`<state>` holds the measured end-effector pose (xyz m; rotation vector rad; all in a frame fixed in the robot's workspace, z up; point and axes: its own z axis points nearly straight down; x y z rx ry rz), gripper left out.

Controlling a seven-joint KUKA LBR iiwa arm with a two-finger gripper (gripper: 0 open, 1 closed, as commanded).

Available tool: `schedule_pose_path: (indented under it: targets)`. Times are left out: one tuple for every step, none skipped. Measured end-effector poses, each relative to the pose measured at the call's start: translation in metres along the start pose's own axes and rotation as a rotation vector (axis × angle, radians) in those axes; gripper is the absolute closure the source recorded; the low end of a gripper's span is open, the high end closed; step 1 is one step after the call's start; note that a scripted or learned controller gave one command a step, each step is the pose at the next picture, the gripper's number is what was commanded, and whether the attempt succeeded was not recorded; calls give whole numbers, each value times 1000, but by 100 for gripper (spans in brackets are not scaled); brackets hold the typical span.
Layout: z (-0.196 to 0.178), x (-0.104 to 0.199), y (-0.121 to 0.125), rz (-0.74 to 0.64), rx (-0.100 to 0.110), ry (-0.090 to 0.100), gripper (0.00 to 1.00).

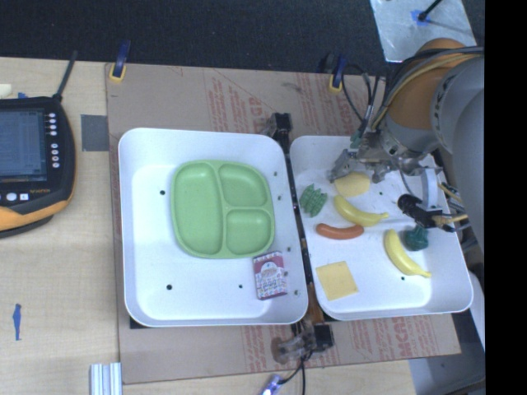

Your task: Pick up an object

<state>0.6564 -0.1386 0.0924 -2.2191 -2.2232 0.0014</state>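
The gripper hangs at the upper right of the frame, over the top of the right bin, its fingers spread wide with a pale yellow block directly beneath them and nothing gripped between them. Just below lies a banana, then a sausage and a flat cheese slice toward the lower middle. A green leafy piece sits at the bin's left wall; a second banana lies to the right. The left bin holds a green divided plate and a small red packet.
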Motion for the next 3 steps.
schedule_pose_path:
  targets:
    - [1, 19, -87, -2, 4, 0, 0]
    - [-9, 18, -87, -5, 7, -2, 100]
    - [-100, 90, -30, -3, 0, 1, 100]
